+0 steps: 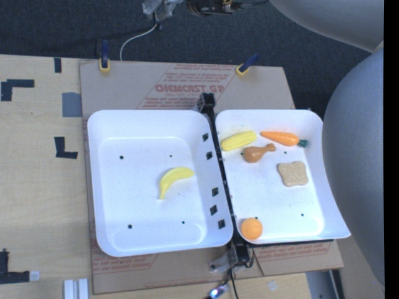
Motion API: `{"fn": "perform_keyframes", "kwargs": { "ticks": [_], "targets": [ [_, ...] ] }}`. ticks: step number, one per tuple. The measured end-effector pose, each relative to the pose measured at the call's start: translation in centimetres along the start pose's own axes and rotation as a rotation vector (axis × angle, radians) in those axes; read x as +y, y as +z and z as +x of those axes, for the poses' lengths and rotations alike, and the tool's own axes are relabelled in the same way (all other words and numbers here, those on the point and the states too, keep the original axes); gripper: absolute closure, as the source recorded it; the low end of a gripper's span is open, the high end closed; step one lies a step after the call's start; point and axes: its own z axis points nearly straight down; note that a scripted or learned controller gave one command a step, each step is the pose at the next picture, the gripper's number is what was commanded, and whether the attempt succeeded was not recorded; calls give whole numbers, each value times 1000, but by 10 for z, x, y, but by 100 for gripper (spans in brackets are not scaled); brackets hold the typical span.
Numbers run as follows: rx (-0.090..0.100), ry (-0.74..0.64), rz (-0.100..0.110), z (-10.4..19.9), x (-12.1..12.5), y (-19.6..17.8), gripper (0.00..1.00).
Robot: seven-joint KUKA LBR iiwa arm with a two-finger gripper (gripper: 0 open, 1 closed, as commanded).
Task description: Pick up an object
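camera view looks down on two white bins, and i take the black divider (215, 167) between them as my landmark. left of the divider, in the left bin (103, 167), a yellow banana (173, 179) lies alone near the middle of the floor, well apart from every wall. right of the divider, in the right bin (312, 220), a corn cob (238, 140) lies just beside the divider at its far end, a chicken drumstick (257, 152) is close under it, a carrot (282, 138) lies further right, a slice of bread (292, 174) is below the carrot, and an orange (252, 228) sits near the divider at its near end. the gripper (163, 2) is seen at the top of the view, above the far end of the divider and well away from the bins; it is blurred, so i cannot tell how its jaws stand, and nothing is seen in it. i judge the banana the easiest thing to take. it looks like a light, stiff plastic toy with a smooth skin, so it may slip. i would close across its thick middle, across the curve, not on the thin ends. the orange is round and could roll away, and the corn is too close to the divider for one side of the gripper.
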Motion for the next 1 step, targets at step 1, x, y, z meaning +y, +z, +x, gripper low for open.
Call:
{"fn": "perform_keyframes", "kwargs": {
  "ticks": [1],
  "targets": [
    [0, 0, 0, 0, 0, 0, 100]
  ]
}}
